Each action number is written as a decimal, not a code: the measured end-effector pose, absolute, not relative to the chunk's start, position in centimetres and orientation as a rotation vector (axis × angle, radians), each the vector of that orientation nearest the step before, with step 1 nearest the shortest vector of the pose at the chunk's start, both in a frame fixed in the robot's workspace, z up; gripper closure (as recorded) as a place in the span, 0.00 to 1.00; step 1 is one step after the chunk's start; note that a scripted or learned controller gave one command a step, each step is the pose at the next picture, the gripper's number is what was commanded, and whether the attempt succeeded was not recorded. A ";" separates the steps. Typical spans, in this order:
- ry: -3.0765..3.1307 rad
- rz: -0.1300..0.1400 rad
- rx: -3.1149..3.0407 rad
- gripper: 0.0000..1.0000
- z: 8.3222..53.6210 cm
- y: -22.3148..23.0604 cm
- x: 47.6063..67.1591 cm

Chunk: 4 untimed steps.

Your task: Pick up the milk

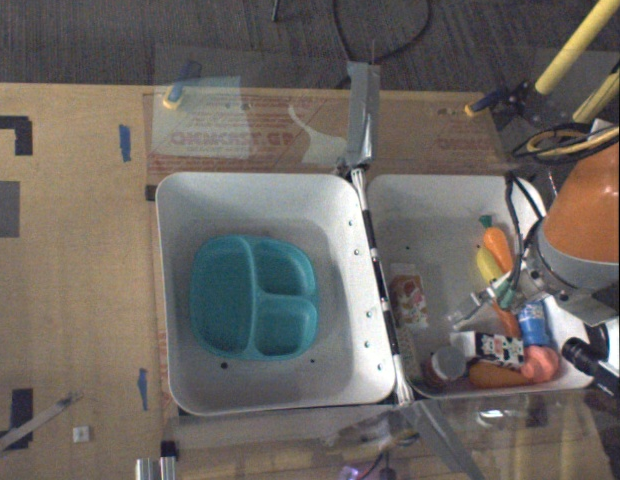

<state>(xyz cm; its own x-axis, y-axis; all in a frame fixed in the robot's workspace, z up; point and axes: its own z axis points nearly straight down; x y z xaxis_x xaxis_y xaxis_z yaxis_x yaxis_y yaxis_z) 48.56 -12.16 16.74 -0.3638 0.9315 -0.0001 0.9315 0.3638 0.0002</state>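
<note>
The milk (500, 348) is a small carton with a black-and-white cow pattern. It lies near the front right corner of the right bin (430, 208). My gripper (477, 310) hangs over the right side of that bin, just above and slightly left of the milk, at the end of the grey arm with the orange band (590, 218). Nothing in the view shows the milk lifted; it rests among other items on the bin floor.
Packed around the milk are a blue item (531, 324), orange and pink pieces (520, 370) and a grey cup (448, 362). An orange carrot (496, 247) and a yellow piece (486, 265) lie farther back. A red-printed carton (408, 300) sits by the divider. A teal divided plate (254, 296) lies in the left bin (180, 208).
</note>
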 end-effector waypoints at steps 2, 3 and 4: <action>2.666 0.001 1.656 0.00 21.2 -9.5 48.0; 2.652 0.001 1.679 0.00 18.4 -4.9 50.9; 2.653 0.000 1.684 0.00 18.4 -8.1 47.9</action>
<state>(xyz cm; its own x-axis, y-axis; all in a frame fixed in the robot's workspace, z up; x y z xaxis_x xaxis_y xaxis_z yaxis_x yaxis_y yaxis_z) 47.92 -8.05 18.44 -0.4257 0.9048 0.0005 0.9048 0.4257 -0.0007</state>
